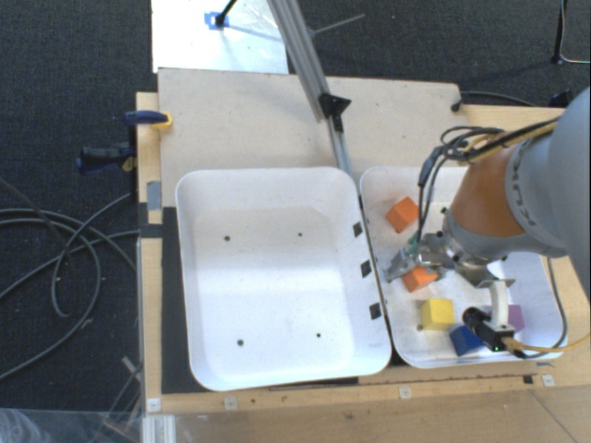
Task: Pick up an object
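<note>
My claw hangs low in the right bin, touching the nearer of 2 orange blocks; I cannot tell its spread. I judge this the grasp step: next, close squarely, then lift.

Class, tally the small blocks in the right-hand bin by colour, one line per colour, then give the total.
Orange blocks: 2
Yellow block: 1
Blue block: 1
Purple block: 1
Total: 5
</note>
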Motion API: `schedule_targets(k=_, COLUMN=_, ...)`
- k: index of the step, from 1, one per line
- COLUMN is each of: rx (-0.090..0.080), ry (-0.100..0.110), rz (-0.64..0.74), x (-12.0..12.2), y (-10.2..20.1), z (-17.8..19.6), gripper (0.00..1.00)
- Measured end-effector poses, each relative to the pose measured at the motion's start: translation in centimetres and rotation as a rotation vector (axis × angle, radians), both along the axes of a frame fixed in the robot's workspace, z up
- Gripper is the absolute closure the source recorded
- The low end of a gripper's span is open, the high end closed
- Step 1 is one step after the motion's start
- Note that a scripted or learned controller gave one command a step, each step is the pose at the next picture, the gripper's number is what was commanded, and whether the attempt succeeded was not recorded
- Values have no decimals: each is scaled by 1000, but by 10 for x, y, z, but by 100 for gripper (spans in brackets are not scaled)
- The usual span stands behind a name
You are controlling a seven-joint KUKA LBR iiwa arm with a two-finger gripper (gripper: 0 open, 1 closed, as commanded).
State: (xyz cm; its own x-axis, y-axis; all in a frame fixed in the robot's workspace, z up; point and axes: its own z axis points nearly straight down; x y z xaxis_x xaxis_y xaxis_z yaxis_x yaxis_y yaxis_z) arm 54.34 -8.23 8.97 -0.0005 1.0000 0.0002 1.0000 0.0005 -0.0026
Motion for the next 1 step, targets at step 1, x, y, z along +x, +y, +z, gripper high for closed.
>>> schedule_targets(k=1, rx=0, ry=-5, rz=4, x=2, y=0, z=11, gripper=100)
